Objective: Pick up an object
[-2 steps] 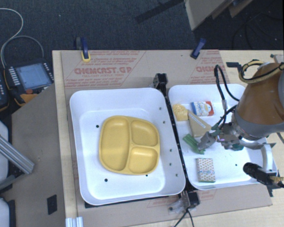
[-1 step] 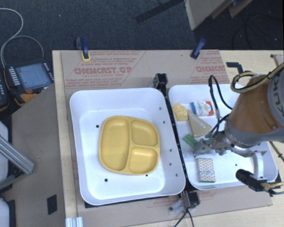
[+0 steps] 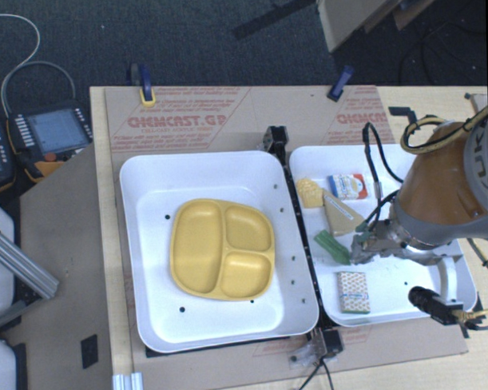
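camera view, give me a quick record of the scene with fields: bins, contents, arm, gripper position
left bin: holds a yellow divided plate with three compartments, lying flat near the middle
right bin: holds several small items
right bin items: yellow block, white and blue packet, tan wedge, green piece, patterned sachet
arm: reaches in from the right over the right bin
gripper: low over the right bin, beside the green piece and tan wedge
grasp: fingers too unclear to judge
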`<state>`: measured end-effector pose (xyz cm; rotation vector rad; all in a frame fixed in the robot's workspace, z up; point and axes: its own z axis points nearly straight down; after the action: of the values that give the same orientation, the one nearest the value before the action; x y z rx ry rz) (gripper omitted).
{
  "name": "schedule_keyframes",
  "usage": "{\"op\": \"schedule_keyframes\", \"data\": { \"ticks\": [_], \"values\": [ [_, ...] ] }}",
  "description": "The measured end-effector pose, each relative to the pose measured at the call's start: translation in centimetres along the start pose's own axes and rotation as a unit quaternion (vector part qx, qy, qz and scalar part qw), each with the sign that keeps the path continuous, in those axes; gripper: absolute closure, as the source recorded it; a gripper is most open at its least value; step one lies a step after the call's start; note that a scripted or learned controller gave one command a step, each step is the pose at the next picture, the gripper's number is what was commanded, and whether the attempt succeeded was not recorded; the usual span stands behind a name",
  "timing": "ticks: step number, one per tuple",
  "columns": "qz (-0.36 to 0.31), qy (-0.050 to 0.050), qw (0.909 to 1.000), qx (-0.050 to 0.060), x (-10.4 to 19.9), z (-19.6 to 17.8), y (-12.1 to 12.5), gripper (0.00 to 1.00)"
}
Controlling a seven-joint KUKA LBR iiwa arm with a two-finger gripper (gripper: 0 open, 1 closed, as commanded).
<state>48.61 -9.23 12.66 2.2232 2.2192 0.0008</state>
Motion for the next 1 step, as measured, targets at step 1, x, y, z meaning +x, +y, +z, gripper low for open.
{"op": "schedule_keyframes", "data": {
  "ticks": [1],
  "values": [
    [-0.001,-0.001,1.0000,-0.002,-0.41,-4.31,0.04,1.00]
  ]
}}
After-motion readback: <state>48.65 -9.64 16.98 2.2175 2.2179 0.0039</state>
